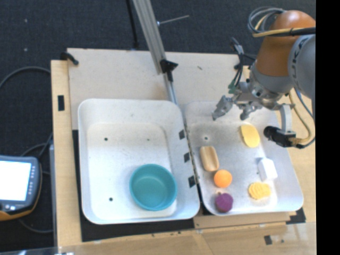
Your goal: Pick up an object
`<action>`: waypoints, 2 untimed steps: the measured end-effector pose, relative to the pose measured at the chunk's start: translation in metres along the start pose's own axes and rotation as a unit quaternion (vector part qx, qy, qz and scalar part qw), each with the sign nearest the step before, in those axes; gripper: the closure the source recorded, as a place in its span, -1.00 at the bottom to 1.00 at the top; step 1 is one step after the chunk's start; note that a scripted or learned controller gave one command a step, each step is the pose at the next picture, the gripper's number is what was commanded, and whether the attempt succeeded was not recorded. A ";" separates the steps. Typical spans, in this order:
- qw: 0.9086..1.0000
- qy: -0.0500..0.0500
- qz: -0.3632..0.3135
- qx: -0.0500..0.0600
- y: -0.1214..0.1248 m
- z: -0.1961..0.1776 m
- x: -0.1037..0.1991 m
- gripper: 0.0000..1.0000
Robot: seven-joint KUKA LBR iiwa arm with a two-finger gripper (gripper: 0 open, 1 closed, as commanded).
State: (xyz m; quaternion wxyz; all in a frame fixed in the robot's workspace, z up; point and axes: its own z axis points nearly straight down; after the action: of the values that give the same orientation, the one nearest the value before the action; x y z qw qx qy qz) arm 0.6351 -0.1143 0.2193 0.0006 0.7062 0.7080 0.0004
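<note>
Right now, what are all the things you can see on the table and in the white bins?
Bins: 2, white, side by side on the bench.
Bowl: 1, teal, left bin, near front.
Bread-shaped piece: 1, tan, right bin, near the divider.
Ball: 1, orange, right bin, below the tan piece.
Purple item: 1, purple, right bin, front edge.
Smooth yellow item: 1, yellow, right bin, back.
Ridged yellow item: 1, yellow, right bin, front right.
Block: 1, white, right bin, right side.
Gripper: 1, grey, above the right bin's back, holding nothing.

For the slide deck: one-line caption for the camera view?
KUKA arm's gripper hovers open over the right bin above six small items; a teal bowl sits in the left bin.
</note>
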 end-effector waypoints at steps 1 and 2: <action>1.000 0.000 0.000 0.000 0.000 0.000 0.000 -1.00; 1.000 -0.001 0.002 0.002 0.000 0.043 -0.005 -1.00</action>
State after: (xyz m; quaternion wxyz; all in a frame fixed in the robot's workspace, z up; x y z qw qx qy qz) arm 0.6349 -0.1197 0.1763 -0.0005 0.7074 0.7068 -0.0019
